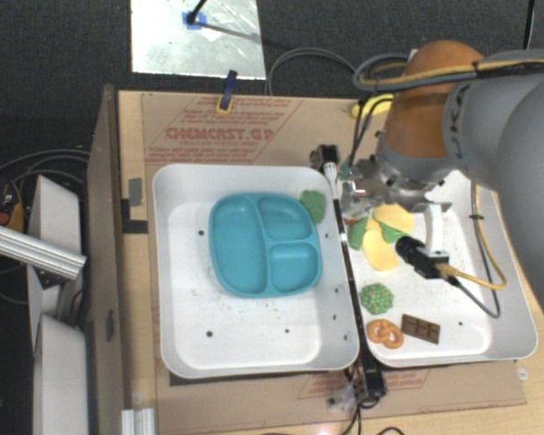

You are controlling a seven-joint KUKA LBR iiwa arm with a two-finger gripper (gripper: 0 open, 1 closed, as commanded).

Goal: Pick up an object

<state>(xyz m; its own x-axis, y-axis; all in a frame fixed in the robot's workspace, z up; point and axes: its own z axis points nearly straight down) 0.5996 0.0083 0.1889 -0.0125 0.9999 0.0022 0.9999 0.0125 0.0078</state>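
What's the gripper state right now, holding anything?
Gripper: low over the right bin's left edge, near the yellow pieces; open or shut cannot be told, and no held object is visible.

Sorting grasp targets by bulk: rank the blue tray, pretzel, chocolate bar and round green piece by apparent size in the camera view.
1. blue tray, by far the largest.
2. round green piece, pretzel and chocolate bar look about alike; too close to rank.

Dark carpeted floor (45,53), brown cardboard-topped bench (227,125), shiny foil sheet (195,25), loose cables (36,166).
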